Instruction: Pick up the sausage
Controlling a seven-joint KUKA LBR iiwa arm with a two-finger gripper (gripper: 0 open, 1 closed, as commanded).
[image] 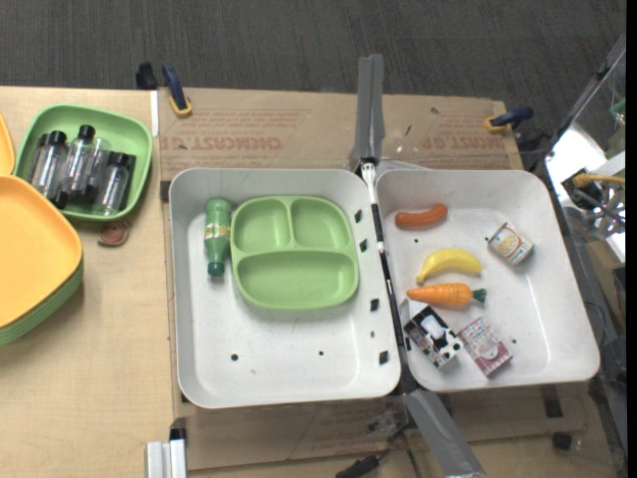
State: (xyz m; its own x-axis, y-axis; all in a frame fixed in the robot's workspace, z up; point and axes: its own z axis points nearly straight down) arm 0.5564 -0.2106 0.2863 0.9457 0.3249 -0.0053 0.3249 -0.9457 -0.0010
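Two white bins (199,366) on cardboard (269,132)

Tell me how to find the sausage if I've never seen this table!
Look at the right bin of the two white ones. Near its far left corner lies the sausage, above the yellow banana and the carrot. It is a plain, smooth orange-red piece with rounded ends and no green top like the carrot's.
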